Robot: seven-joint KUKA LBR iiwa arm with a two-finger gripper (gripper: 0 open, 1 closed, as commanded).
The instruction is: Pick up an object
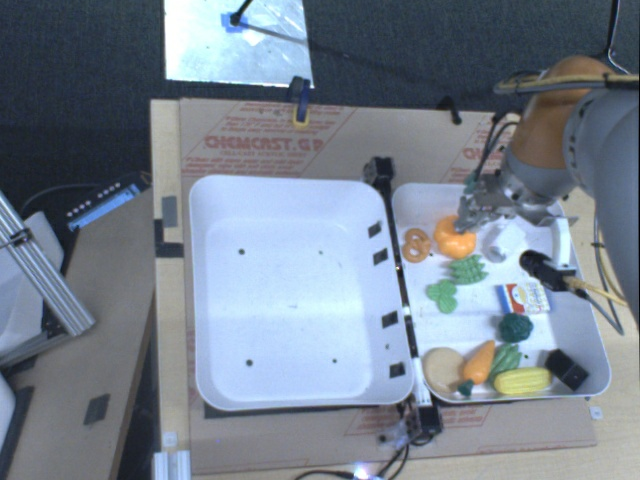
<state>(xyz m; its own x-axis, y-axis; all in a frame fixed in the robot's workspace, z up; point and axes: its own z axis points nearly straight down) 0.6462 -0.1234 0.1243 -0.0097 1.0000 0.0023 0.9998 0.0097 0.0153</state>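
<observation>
My gripper (472,215) hangs over the back of the right bin (590,313), reaching in from the right. Directly below and slightly left of it lies an orange toy fruit (455,241); the gripper's tip meets its upper edge, and whether it grips the fruit is unclear. A tan pretzel (416,244) lies just left of the fruit. Two green leafy pieces (466,268) (442,295) sit just in front of it.
Further forward in the right bin are a small white carton (523,298), broccoli (515,326), a carrot (480,360), a corn cob (521,380), a beige round piece (441,368) and a black block (567,370). The left bin (215,208) adjoins across a central divider.
</observation>
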